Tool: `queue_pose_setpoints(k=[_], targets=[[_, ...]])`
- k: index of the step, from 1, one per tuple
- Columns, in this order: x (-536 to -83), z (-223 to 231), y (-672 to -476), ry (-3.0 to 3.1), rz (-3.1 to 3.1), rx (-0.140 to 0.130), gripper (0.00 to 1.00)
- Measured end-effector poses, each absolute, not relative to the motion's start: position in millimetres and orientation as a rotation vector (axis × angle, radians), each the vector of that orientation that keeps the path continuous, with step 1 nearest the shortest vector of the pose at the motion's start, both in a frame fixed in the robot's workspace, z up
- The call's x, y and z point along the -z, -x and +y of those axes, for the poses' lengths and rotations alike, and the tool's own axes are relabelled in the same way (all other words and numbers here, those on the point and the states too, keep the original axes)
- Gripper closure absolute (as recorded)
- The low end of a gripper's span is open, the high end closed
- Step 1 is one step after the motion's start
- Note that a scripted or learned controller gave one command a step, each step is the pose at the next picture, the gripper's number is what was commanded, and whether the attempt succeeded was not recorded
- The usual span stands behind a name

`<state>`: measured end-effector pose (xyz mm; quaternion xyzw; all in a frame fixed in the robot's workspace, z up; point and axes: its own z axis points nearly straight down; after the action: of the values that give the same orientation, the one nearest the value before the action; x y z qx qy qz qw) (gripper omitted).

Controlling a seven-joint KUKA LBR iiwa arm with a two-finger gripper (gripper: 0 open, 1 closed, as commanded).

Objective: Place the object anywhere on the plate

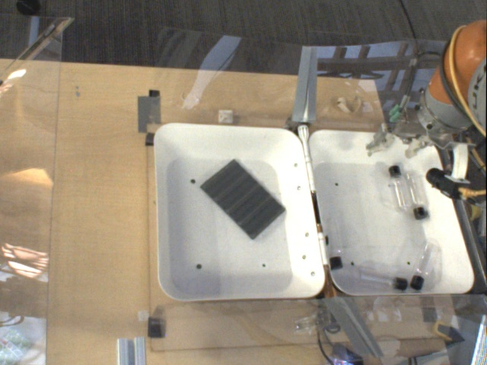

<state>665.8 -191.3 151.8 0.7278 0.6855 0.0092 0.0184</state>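
A dark grey ridged rectangular plate lies at an angle in the middle of the left bin. In the right bin lie three clear plastic tubes with black caps: one below the gripper, one along the front wall and one at the front right. My gripper hangs over the back of the right bin, above and a little behind the nearest tube. Its fingers stand apart, open, with only white bin floor between them.
The grey and orange arm fills the upper right corner. A metal bar runs back from the gap between the bins. A small pale block sits on the bench behind the left bin.
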Motion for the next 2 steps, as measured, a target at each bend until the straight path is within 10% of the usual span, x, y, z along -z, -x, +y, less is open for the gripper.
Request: queue_pose_setpoints(k=[1,2], targets=[[-164.1,-191.2,-667.7,-2.252,2.129,-0.034,1.00],[-164.0,-191.0,-667.7,-2.252,2.129,-0.034,0.00]])
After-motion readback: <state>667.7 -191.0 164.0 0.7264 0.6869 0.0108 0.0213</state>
